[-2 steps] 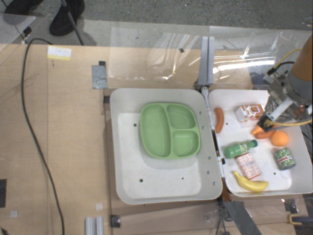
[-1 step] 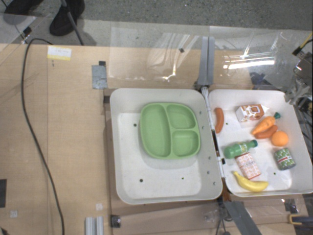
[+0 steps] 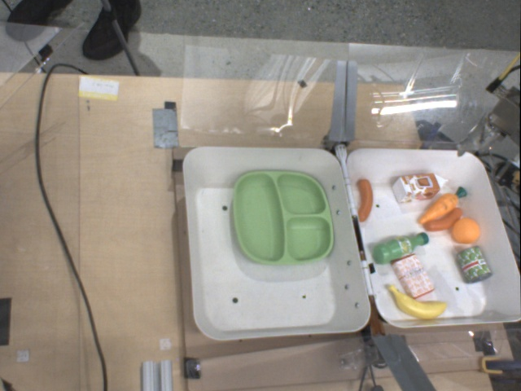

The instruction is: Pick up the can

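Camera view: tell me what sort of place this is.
Likely a robotics lab test bench: two white bins on a wooden table, toy food such as a banana and can, clear shielding behind.

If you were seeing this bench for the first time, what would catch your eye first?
The green divided tray lies alone in the left bin. The right bin holds a cluster of small things: a sausage, a green bottle, a banana, an orange and the can.
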Motion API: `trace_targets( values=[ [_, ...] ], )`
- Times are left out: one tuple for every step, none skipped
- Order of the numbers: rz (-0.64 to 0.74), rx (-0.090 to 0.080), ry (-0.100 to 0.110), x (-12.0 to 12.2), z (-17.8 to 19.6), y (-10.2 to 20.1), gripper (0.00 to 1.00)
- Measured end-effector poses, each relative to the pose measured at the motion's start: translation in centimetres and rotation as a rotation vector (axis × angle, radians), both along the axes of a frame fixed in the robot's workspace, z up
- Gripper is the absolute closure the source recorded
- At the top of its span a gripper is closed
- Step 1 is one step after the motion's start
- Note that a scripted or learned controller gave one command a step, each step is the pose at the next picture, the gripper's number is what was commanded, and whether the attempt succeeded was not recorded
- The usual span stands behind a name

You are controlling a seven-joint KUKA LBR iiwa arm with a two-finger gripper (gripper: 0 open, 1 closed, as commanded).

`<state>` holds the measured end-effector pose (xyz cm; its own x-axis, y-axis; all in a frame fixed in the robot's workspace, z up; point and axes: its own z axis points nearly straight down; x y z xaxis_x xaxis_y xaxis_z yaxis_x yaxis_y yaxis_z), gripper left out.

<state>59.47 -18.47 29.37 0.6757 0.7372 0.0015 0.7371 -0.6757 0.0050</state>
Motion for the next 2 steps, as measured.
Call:
trace_targets(
  values=[
    [-0.078, 0.003, 0.005, -0.5, -14.0, 0.9, 0.0],
    [-0.075, 0.001, -0.001, -0.4, -12.8, 0.8, 1.0]
  ],
)
